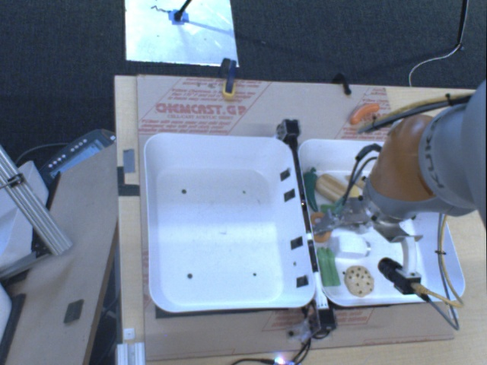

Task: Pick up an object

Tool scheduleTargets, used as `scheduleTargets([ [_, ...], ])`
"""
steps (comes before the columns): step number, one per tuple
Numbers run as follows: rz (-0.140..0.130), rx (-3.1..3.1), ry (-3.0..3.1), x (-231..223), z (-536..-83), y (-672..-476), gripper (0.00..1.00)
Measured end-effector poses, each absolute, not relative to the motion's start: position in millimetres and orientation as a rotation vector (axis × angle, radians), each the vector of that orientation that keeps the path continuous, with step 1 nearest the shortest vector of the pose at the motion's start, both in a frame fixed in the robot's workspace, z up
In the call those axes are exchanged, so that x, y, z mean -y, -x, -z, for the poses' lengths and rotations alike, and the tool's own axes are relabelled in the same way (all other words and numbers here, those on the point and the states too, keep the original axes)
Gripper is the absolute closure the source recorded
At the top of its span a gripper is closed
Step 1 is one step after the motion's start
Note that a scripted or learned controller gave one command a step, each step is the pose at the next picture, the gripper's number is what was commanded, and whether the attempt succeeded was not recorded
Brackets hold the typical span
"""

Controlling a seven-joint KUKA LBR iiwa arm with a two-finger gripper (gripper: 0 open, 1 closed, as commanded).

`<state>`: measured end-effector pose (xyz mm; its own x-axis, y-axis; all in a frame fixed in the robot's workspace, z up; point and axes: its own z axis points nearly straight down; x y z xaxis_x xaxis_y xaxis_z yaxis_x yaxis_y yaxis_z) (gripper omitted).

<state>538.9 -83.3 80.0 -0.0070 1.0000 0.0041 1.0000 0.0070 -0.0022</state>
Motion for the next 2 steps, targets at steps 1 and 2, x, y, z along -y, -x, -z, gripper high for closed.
scheduleTargets([
  [1,0.009,2.228,2.222,87.7,-97.9,-542.5,1.00],
  [2,0.018,2.241,2.209,-7.5,-190.1,-558.8,1.00],
])
